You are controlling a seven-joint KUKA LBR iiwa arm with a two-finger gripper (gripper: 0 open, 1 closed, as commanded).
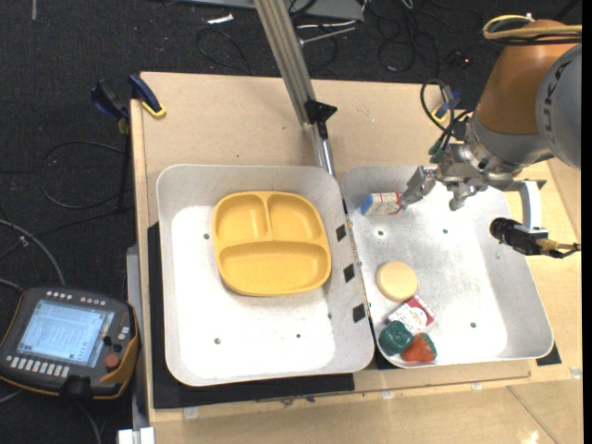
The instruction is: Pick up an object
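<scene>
At the far left, off the bench, a grey teach pendant with a lit screen lies on the dark floor. On the bench, the left white shallow bin holds one thing: a yellow plastic tray with three compartments, lying flat near the bin's middle.

The right white shallow bin holds the rest. At its upper left corner sits one small white-and-blue carton with a red patch. Lower down, near the dividing wall, lies one round beige disc like a biscuit, and just below it a tight cluster at the bin's near-left corner: one small red-and-white packet, one green rounded piece and one red rounded piece, touching each other.

The two-finger gripper hangs over the upper part of the right bin, just right of the carton. Its fingers look spread apart, one dark tip close beside the carton's right end, the other further right, with nothing between them.

As I judge it, the pick is not yet done: every object rests in a bin. The carton seems the likely target; closing on it and lifting remain.
</scene>
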